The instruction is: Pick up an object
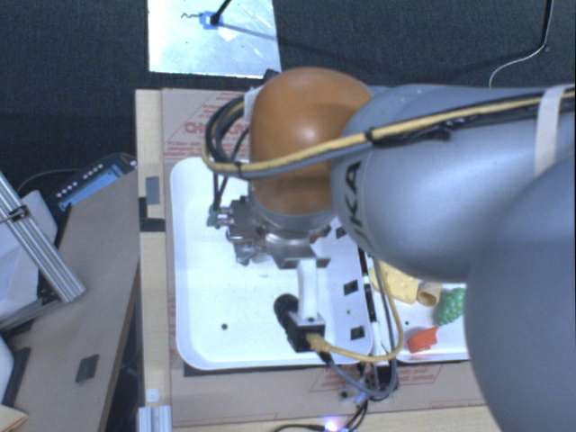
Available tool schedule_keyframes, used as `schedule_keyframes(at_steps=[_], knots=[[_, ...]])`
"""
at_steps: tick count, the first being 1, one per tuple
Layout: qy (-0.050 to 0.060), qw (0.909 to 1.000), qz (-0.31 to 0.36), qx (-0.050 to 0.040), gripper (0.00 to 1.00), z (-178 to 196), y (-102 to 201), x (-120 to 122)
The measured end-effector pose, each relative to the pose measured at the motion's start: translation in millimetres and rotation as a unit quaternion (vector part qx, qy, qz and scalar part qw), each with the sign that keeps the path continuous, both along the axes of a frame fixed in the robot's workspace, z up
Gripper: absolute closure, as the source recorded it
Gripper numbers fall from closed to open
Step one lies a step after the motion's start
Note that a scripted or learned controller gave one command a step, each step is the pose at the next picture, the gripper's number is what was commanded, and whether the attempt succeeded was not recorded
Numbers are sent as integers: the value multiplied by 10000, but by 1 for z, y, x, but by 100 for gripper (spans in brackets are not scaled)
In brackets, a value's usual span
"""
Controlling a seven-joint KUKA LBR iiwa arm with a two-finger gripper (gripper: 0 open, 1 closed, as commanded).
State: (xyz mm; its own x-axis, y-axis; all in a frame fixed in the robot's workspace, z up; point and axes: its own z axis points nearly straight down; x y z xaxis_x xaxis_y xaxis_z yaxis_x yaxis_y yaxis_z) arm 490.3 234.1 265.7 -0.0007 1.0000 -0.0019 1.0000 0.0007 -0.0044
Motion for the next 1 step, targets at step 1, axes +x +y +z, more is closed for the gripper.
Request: schedule_keyframes(at_steps=[1], knots=[[-19, 10000, -3, 10, 100, -5, 0, -4]])
